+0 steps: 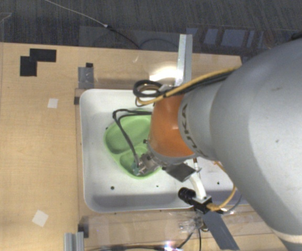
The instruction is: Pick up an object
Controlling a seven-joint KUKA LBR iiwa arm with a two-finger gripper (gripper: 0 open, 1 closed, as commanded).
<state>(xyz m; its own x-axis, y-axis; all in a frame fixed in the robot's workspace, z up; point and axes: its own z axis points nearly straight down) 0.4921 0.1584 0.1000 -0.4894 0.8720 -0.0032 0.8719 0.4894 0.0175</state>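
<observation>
Grey metal gripper (140, 166) sits low over a flat lime-green soft object (125, 137), touching its lower edge. That object lies in the shallow white plastic bin (96, 192), left of the orange-banded arm (169, 127).

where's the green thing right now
The green object lies in the white bin, left of centre in the camera view, partly under the arm's orange band.

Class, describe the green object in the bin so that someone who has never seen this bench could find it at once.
Start at the white bin left of the big grey arm. Follow the arm's orange band down to the bin floor. There lies a flat lime-green object, partly under the wrist and crossed by a black cable; it is the one bright green thing there.
</observation>
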